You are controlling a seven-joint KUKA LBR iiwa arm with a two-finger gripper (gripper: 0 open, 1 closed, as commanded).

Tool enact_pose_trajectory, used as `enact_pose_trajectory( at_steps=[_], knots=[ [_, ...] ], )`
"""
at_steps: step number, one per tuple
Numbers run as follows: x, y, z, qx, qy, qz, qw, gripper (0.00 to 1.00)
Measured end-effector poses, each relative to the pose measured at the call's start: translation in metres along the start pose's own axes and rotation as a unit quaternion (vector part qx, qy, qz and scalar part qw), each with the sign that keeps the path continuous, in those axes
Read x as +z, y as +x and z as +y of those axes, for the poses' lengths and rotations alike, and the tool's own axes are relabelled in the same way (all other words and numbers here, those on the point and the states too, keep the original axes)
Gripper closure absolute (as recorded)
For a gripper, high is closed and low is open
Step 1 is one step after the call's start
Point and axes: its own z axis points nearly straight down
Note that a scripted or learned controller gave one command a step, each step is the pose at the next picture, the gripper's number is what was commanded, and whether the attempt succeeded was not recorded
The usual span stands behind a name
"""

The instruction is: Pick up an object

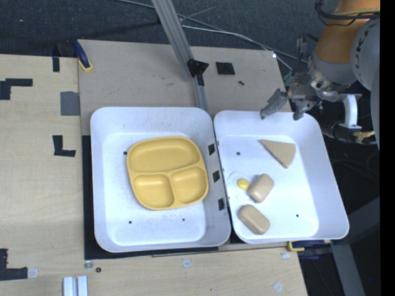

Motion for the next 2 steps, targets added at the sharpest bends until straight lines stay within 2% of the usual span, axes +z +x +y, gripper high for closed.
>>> enact_pose_trajectory(
  at_steps=[1, 2],
  knots=[
    [0.051, 0.004, -0.01, 0.0, 0.0, 0.0, 1.0, 0.0],
    [0.097, 0.003, -0.003, 0.0, -0.001, 0.0, 1.0, 0.0]
  ],
)
